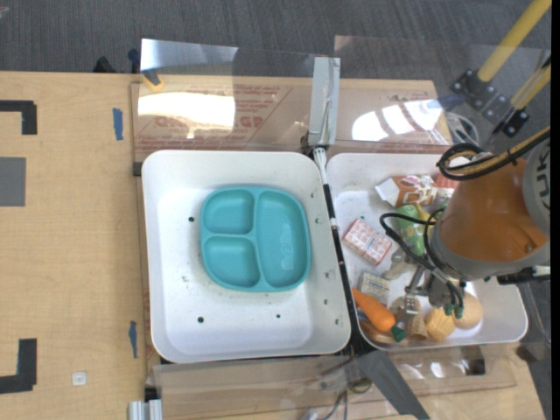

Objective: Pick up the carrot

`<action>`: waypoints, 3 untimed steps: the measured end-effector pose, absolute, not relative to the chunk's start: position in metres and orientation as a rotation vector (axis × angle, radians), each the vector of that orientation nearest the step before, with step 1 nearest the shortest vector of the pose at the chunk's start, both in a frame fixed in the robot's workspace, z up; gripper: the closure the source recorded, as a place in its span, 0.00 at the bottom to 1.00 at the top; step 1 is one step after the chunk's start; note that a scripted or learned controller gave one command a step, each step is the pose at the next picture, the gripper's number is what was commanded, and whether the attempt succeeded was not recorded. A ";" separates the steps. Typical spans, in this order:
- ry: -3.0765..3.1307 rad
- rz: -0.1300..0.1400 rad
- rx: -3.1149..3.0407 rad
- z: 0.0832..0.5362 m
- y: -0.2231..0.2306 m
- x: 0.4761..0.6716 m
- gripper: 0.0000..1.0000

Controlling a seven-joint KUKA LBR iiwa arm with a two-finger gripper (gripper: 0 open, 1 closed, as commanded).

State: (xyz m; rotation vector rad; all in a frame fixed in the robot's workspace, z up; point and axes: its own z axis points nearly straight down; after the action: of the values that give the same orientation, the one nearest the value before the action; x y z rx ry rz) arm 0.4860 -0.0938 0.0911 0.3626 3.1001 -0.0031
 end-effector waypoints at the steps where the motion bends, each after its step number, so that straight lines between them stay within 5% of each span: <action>1: 3.063 0.002 0.621 0.091 -0.095 0.484 0.00; 3: 3.031 0.010 0.769 0.090 -0.101 0.485 0.00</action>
State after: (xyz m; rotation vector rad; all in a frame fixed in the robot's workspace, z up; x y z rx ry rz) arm 0.4846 -0.1012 0.0904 0.7688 3.0309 0.0095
